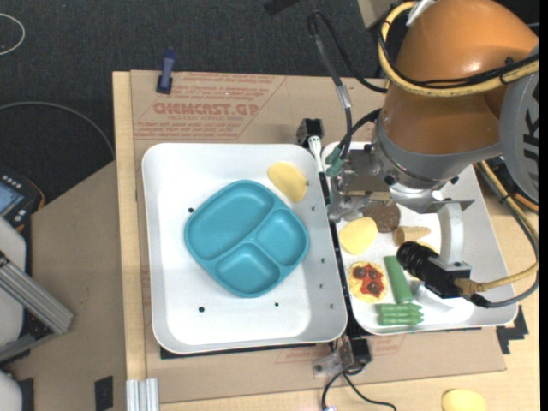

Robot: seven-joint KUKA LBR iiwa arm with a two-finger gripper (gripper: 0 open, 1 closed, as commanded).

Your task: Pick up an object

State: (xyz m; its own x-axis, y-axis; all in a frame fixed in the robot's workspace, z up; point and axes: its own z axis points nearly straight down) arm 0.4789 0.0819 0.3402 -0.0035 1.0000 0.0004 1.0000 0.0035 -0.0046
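The gripper point(353, 197) hangs low at the left edge of the right shallow white bin point(492, 229), under the arm's orange-banded wrist point(458, 58) — the wrist and grey housing cover it from above, so I cannot tell how it is set or whether anything sits in it. Just below it lies a pale yellow rounded toy piece point(358, 235), and beside that a small brown round piece point(388, 219) and a tan wedge-shaped piece point(415, 233). Farther toward the near rim lie a small flat pizza-like toy with red toppings point(368, 282), an upright green stick-shaped piece point(398, 278) and a green bundle like toy beans point(400, 315). In the left shallow white bin point(171, 255) a teal plastic plate with three compartments point(247, 238) rests in the middle — a yellow lemon-shaped toy point(288, 179) lies just beyond its far right edge. Both bins stand on a brown cardboard sheet point(205, 105) covering the desk.
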